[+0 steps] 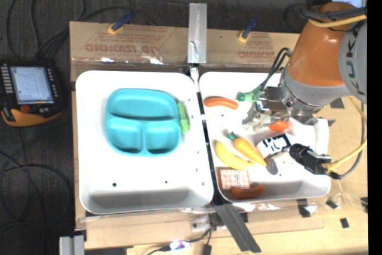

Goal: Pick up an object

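Observation:
My gripper (261, 116) hangs low over the upper middle of the right bin (310, 188), under the grey and orange arm. Just right of it and partly under the wrist lies a small orange-red piece (279, 126); whether the gripper touches it I cannot tell. A red-orange pepper (221, 103) lies to the left near the bin's top. A green item (245, 95) sits just above the gripper. Below it lie a carrot (248, 150) and a banana (229, 155) side by side.
A white card with black marks (274, 141), a grey cylinder (271, 165), a red packet (233, 178) and a brown sausage (248, 191) fill the right bin's front. The left bin (95, 188) holds a blue compartment tray (143, 119) and a green piece (184, 117).

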Tool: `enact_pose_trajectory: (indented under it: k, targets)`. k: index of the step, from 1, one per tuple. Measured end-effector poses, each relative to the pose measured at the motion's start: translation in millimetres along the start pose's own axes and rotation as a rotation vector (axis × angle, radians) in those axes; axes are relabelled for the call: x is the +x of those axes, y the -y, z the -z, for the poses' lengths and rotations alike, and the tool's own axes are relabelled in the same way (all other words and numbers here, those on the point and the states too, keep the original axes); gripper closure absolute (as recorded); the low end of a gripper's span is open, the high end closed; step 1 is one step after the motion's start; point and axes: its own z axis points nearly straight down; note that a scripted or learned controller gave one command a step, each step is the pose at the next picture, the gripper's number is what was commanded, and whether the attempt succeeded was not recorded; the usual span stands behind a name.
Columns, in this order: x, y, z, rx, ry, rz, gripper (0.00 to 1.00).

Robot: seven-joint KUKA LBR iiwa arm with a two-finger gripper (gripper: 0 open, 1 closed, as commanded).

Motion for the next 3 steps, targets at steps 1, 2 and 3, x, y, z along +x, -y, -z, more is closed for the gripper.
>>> enact_pose_trajectory:
  k: [1,2,3]
  targets:
    - [0.6,0.1,8.0,0.003,0.001,0.002,1.00]
    - [-1.3,17.0,17.4,0.000,0.001,0.111,1.00]
    - [-0.4,24.1,-15.8,0.003,-0.002,-0.099,1.00]
